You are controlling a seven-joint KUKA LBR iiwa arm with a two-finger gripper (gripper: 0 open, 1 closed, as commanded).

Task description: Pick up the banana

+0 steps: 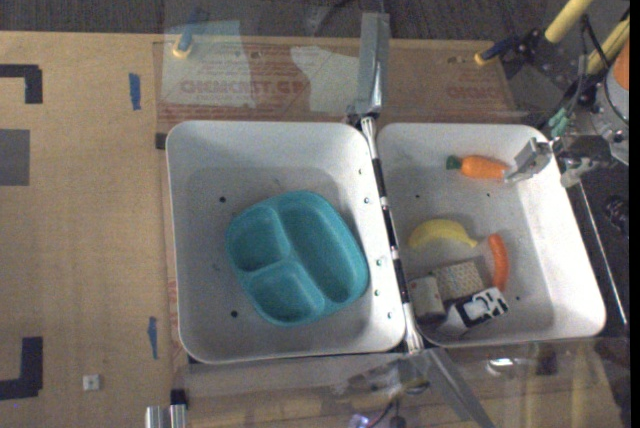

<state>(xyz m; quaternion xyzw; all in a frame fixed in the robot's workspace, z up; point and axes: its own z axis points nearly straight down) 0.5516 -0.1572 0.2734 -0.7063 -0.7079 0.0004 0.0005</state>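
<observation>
The curved yellow banana (pixel 443 234) lies in the right shallow white bin (pixel 570 261). The metal two-finger tool (pixel 533 159) hovers near an orange carrot (pixel 480 167). Its grip state cannot be told.

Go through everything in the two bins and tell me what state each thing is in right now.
Banana: lying flat in the right bin, untouched.
Upper carrot: lying beside the gripper, not held.
Lower carrot: lying on the bin floor.
Teal plate: right side up in the left bin, nothing on it.
</observation>
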